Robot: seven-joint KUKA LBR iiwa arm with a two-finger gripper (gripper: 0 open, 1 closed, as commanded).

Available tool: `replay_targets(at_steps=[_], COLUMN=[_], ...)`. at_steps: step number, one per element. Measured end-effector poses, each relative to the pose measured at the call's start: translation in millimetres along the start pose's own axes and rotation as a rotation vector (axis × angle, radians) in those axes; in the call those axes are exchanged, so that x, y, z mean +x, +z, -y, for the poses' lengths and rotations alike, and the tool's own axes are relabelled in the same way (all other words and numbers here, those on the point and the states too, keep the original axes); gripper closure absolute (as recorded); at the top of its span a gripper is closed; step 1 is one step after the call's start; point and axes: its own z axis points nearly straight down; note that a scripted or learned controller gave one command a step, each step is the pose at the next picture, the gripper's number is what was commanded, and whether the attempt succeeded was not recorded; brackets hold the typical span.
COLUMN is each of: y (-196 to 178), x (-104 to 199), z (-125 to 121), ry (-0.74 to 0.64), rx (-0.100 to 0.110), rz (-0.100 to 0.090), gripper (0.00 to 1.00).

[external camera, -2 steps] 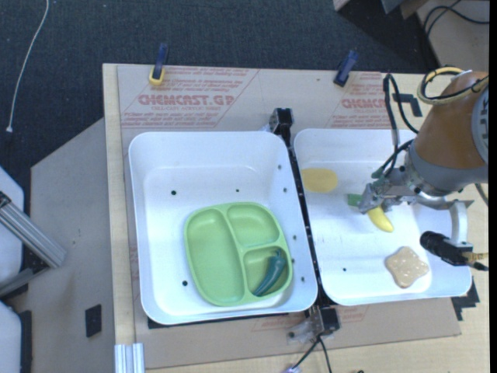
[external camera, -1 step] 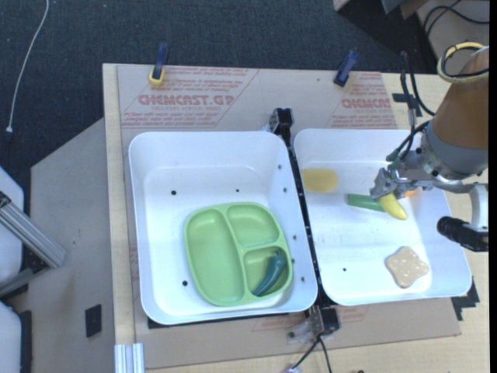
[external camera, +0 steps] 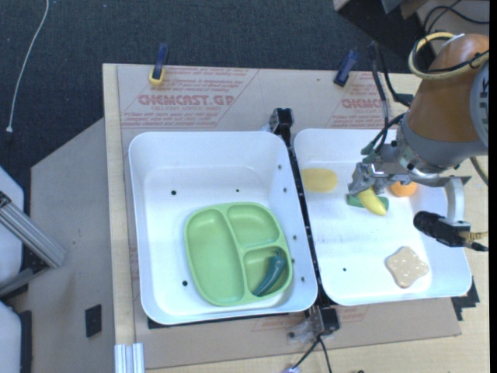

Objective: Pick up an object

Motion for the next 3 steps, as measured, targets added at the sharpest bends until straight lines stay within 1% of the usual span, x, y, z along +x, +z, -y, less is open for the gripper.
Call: replay_targets(at_steps=[2, 3], y=[-18, -4], x=[94, 147], z=[-3, -7], ry=[0.000, 0.000], rx=[0.002, 0.007], rz=[0.000, -0.001], gripper=[1.00, 1.00])
